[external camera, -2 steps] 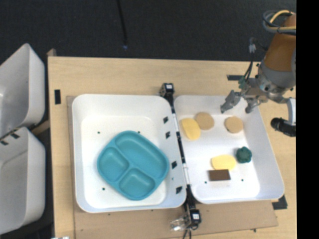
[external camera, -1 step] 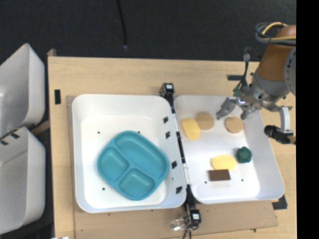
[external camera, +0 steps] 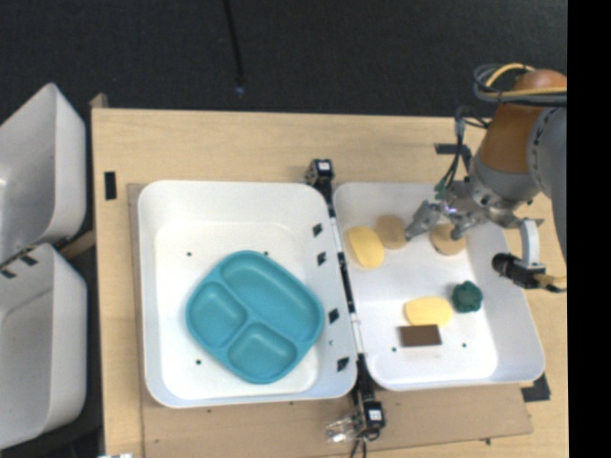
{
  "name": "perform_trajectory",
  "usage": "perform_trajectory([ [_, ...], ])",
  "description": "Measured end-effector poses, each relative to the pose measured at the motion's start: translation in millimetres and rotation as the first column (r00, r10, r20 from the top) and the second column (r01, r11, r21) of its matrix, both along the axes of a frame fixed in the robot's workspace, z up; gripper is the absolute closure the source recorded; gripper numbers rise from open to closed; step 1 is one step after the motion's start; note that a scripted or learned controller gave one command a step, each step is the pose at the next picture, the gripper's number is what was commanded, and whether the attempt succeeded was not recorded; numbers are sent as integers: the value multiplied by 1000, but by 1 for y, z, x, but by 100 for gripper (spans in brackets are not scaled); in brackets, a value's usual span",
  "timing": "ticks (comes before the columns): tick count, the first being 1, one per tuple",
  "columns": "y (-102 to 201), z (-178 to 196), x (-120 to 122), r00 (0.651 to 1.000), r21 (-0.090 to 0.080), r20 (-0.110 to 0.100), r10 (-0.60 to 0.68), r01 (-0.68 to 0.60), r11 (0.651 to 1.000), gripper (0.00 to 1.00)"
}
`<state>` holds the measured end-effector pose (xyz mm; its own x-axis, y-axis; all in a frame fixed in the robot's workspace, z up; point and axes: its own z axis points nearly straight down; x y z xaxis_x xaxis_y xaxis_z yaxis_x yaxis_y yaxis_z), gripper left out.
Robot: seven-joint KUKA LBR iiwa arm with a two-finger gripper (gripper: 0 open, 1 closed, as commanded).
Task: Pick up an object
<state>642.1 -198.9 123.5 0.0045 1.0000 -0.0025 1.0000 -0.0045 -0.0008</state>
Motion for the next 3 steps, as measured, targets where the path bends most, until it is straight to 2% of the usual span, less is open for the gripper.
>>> perform_trajectory([
  [1,-1,14,1,1000,-2,6,0,0,1000,100],
  [3,-4,130,-8,1000,0,9,-1,1,1000,100],
])
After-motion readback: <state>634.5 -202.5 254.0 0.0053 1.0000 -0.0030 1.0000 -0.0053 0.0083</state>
